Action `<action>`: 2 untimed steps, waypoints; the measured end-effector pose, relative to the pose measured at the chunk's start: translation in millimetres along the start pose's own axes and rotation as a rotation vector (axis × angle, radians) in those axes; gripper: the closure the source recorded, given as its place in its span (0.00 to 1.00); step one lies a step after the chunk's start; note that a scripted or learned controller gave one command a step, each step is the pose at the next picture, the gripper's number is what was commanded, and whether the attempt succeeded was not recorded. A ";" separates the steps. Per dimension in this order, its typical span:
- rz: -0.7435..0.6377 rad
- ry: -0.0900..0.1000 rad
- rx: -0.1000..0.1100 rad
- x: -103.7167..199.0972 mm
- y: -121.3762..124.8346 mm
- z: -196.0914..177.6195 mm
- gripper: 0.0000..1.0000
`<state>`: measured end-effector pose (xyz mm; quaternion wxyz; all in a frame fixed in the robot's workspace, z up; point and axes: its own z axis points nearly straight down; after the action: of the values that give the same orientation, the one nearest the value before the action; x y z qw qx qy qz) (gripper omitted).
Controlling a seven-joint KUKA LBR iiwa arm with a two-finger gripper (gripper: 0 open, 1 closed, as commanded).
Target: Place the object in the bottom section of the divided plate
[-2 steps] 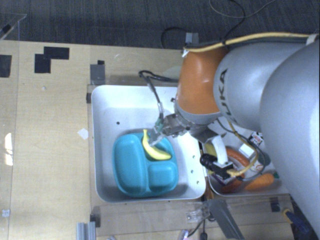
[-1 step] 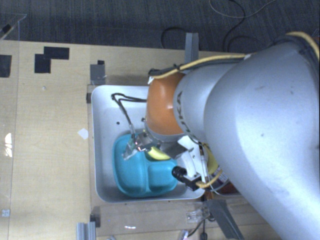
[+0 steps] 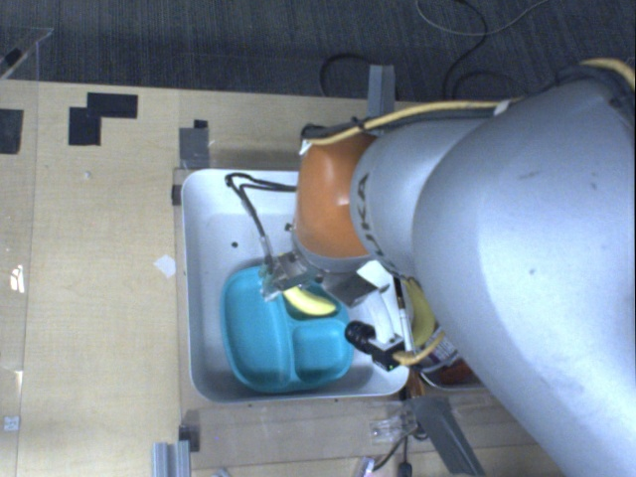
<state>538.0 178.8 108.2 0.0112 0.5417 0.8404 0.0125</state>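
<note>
The grey arm [image 3: 497, 256] with its orange band reaches over the white bin [image 3: 204, 266] from the bin's right edge. A blue divided plate [image 3: 268, 341] lies toward the bin's near edge. The gripper [image 3: 283, 284] sits at the plate's far rim beside a yellow object [image 3: 311, 303] at the plate's far right corner; I cannot tell its grip state.

Bulky grey arm [image 3: 517, 256], orange band [image 3: 323, 202] (yellow cable [image 3: 427, 114] along it).

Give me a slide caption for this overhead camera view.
KUKA arm reaches into a white bin, gripper over a blue divided plate beside a yellow object.
</note>
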 end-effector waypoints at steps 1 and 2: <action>-0.573 0.013 0.026 11.9 -46.2 -83.2 1.00; -0.889 0.018 0.023 66.7 -21.3 -92.1 1.00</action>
<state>488.1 229.9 199.2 0.0022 0.1276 0.9918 0.0020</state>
